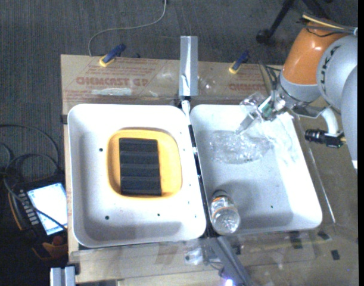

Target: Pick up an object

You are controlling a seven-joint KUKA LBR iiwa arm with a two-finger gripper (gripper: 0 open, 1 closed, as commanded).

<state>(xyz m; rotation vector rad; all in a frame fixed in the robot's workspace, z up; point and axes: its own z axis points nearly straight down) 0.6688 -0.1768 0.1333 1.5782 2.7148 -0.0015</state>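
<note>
**Grasp not confirmed — pick looks unfinished**

You've got the arm (324, 58) reaching in from the right, with the gripper (253, 119) low over the far part of the right bin (289, 189). Right under and just in front of the tip lies a crumpled clear plastic sheet (238, 146), flat-ish on the bin floor. The tip seems to touch or nearly touch its upper edge, but the plastic is see-through and the tip is small and glary, so you can't tell whether anything sits between the fingers. Can't tell how wide the hand stands either. Don't log a hold.

Other candidates: a clear plastic bottle (224, 213) lying at the near left corner of the right bin, against the wall, well apart from the gripper. In the left bin (86, 219), a yellow tray with a black ribbed insert (143, 164) sits roughly centred, untouched by the arm.

Progress, as a judgement: the approach is done and the arm is at the target, most likely the plastic sheet. Most of the sheet rests on the floor of the bin, so nothing is lifted. Left to do: a confirmed close on it, then a lift clear of the bin.

Watch for: thin slippery film, easy to pinch only a corner or miss altogether.
</note>
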